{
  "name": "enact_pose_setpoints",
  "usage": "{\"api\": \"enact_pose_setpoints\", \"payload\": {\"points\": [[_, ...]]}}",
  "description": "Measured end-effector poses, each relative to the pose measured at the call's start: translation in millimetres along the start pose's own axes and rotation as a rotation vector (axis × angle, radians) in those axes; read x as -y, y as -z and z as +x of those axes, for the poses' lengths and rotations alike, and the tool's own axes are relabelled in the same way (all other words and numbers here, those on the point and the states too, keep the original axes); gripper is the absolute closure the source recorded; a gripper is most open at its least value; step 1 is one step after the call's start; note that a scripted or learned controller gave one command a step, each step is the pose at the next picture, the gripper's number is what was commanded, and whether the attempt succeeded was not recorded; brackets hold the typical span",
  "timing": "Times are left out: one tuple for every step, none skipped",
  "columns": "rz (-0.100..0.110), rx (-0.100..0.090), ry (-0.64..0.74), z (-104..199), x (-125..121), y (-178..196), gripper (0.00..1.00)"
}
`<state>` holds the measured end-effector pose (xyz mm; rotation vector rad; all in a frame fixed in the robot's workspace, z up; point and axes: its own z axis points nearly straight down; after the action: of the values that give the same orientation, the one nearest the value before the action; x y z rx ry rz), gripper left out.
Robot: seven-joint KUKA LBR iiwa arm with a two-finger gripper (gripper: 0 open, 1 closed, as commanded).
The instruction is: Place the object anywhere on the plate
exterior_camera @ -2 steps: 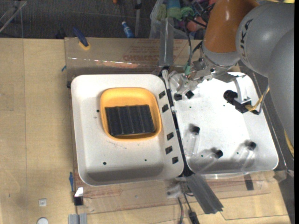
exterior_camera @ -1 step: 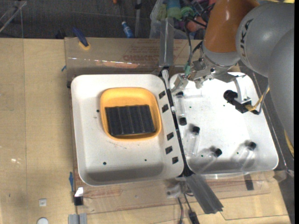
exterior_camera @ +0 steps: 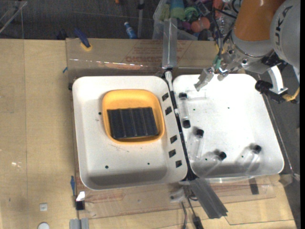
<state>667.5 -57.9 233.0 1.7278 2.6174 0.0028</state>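
An orange-yellow plate (exterior_camera: 132, 98) sits in the left bin (exterior_camera: 88, 128). A dark ribbed rectangular object (exterior_camera: 132, 122) lies flat on the plate, covering most of its middle. My gripper (exterior_camera: 204, 79) hangs over the far left corner of the right bin (exterior_camera: 238, 113), well to the right of the plate and apart from the object. Nothing shows in the gripper. The orange band and grey wrist rise above it at the top right.
A ridge with black clips (exterior_camera: 172, 128) divides the two bins. Several small dark knobs (exterior_camera: 220, 155) dot the right bin's floor. A box of coloured toys (exterior_camera: 193, 4) stands behind the bench. Cardboard lies along the far edge.
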Motion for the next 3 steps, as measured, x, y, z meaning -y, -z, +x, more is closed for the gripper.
{"api": "enact_pose_setpoints", "payload": {"points": [[0.001,-0.003,0.268,13,-6,1,0.0],[-0.001,0.0,0.474,-47,26,4,0.0],[-0.001,-0.002,0.815,-65,37,1,0.0]]}}
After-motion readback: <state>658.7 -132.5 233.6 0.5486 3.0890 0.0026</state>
